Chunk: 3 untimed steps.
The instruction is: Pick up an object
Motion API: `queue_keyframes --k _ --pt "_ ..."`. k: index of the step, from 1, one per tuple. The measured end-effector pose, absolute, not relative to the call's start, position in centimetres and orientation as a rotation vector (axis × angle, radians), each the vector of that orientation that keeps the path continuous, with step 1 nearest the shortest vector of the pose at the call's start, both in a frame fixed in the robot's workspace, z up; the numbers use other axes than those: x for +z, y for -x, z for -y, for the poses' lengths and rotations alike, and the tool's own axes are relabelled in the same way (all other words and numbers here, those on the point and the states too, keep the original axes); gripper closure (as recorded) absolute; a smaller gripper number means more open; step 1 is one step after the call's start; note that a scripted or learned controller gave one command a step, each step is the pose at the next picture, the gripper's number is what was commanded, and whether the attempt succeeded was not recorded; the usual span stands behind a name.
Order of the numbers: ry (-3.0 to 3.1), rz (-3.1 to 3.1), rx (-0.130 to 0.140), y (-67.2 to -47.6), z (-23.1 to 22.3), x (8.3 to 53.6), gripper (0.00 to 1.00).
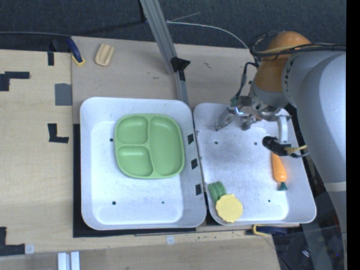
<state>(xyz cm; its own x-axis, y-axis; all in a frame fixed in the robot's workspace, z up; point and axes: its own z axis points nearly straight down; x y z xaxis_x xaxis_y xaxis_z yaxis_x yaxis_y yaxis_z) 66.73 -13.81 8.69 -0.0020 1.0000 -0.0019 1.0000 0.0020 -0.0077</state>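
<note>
My gripper (233, 122) hangs over the far part of the right bin (242, 165), its two metal fingers spread open with nothing between them. An orange carrot (279, 168) lies near that bin's right wall, below and right of the gripper. A yellow disc with a green ribbed piece (226, 202) rests at the bin's near left corner. A green divided plate (150, 145) lies in the left bin (101, 204).
A slanted metal pole (163, 35) rises behind the bins, between them. A beige block (104, 54) and a blue-and-yellow tool (76, 51) lie on the bench at the far left. The grey arm (320, 117) covers the right bin's right side.
</note>
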Motion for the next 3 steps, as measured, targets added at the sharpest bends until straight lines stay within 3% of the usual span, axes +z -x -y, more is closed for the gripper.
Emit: queue_keyframes --k 1,3 --pt "2.216 2.222 0.010 -66.8 13.7 9.8 1.00" --pt "2.223 2.227 -0.006 -66.4 13.3 20.3 1.00"
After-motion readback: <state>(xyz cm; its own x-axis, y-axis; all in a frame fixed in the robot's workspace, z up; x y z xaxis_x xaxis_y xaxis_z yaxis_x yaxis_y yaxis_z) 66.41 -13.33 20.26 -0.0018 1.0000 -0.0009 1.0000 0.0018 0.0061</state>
